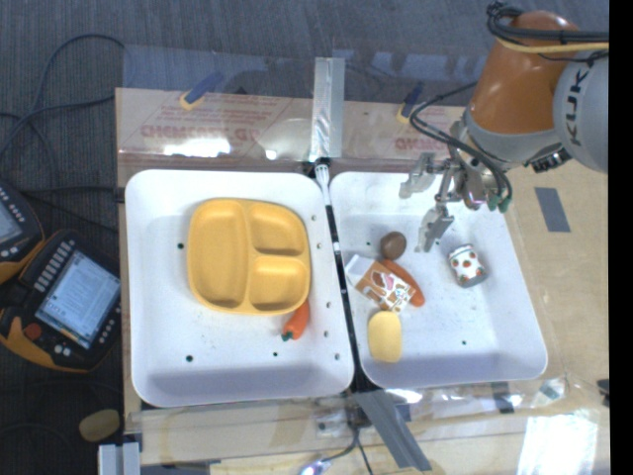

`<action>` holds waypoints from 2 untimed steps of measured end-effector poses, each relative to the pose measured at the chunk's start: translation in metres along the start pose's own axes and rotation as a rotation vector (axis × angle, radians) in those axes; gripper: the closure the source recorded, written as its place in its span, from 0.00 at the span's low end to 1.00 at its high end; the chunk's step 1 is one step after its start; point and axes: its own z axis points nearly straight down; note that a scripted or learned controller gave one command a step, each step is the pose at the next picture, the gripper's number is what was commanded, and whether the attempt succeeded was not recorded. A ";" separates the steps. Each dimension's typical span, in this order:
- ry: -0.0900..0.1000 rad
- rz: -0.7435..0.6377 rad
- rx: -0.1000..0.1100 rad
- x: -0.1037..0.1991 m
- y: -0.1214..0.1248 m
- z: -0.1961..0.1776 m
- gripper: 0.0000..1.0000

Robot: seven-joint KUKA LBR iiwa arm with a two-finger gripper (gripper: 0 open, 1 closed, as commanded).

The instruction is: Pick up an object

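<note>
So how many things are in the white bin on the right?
5: a small brown ball, an orange carrot under a printed snack packet, a yellow lemon-like lump and a red-and-white cup. More may hide under the packet.

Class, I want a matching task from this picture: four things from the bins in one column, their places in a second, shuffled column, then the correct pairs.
Things
1. yellow tray
2. carrot
3. brown ball
4. lemon

Places
A. right bin, near its front edge
B. left bin, at the tray's front right corner
C. middle of the left bin
D. right bin, just below the gripper

Pairs: 1-C, 2-B, 3-D, 4-A
</note>
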 end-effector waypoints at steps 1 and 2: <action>-0.003 0.085 0.000 -0.019 -0.076 -0.045 0.00; -0.002 0.149 -0.002 -0.029 -0.108 -0.035 0.00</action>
